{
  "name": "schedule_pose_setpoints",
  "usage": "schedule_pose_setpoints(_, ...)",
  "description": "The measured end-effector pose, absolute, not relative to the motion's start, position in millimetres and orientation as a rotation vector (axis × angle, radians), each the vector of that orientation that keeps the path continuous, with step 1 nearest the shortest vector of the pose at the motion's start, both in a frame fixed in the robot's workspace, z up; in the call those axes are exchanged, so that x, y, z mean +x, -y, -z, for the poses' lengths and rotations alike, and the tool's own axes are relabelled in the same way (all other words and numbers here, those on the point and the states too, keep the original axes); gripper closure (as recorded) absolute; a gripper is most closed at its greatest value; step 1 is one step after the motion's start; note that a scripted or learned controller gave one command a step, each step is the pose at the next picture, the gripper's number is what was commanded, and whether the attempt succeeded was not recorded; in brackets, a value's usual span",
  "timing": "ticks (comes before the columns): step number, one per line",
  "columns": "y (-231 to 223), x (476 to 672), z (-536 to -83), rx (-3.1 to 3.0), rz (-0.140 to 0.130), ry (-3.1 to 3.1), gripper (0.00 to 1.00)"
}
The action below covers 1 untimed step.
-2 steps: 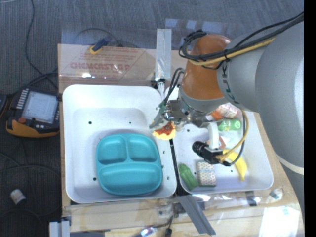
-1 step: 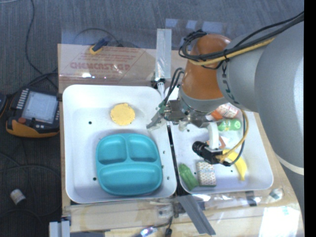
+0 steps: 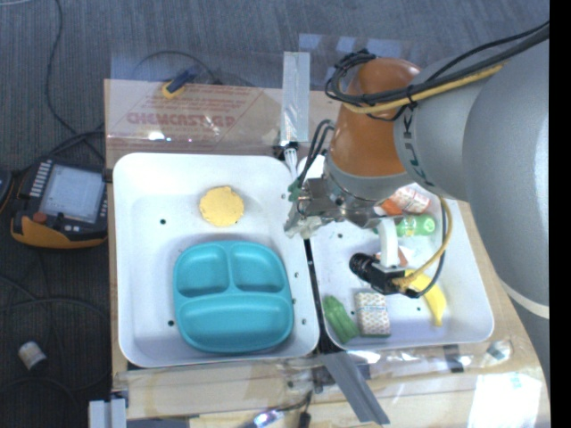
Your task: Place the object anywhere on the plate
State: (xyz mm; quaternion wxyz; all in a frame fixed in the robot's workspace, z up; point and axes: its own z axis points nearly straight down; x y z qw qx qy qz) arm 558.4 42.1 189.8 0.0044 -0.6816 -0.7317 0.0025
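The gripper [image 3: 302, 214] is seen over the shared rim between the left bin [image 3: 125, 239] and the right bin [image 3: 473, 319], towards their far edge, and whether it is set wide or narrow cannot be told, nor is anything seen held in it. A yellow round piece [image 3: 221, 206] is found on the floor of the left bin near its far edge, apart from the teal divided plate [image 3: 234, 297], which is set against that bin's near edge. A green piece [image 3: 337, 317], a patterned block [image 3: 372, 314] and a yellow curved piece [image 3: 435, 303] are laid along the near edge of the right bin.
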Motion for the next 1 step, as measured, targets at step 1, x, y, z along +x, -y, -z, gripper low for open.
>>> schedule_pose_setpoints(1,-101.3,509.9,-232.5,-2.210,-0.006,2.228,1.00)
